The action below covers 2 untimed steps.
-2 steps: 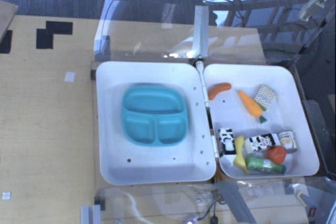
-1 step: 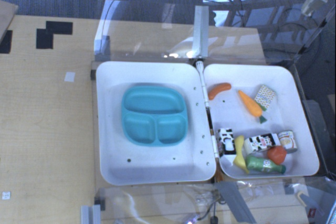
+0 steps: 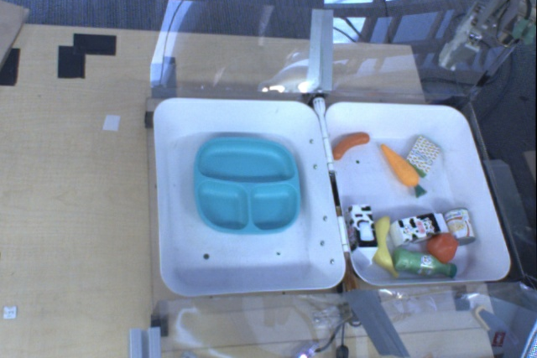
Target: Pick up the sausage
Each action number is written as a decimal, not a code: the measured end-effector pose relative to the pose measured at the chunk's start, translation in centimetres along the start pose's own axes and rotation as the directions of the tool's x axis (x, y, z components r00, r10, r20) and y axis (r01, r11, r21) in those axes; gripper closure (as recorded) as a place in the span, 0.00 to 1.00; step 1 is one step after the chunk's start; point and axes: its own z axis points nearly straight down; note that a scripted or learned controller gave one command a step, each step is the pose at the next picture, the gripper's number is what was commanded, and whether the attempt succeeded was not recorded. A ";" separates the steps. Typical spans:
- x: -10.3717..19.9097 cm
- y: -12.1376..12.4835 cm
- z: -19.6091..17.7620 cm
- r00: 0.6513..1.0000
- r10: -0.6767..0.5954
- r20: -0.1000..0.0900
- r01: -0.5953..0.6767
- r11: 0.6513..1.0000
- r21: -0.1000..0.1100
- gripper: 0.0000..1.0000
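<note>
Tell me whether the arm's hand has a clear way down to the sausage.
Probably yes: the sausage lies alone near the right bin's left wall, with nothing on it; the carrot lies apart.

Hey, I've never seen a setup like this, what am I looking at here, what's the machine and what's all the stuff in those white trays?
This is one camera fixed above a workbench, looking down at a slant. Two shallow white bins sit side by side. The left bin holds a blue divided plate. The right bin holds toy food: an orange-red sausage near its top left corner, a carrot, a small patterned packet, a banana, a green bottle, a tomato, a can and two cow-patterned cartons. The robot arm is at the top right, away from the bins. Nothing is held; the sausage lies untouched.
</note>
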 end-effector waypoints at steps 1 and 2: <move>-0.5 5.2 7.0 0.999 0.042 -0.001 -0.042 0.999 0.000 1.00; -0.8 5.9 -0.1 0.960 -0.281 0.003 0.281 0.960 -0.002 1.00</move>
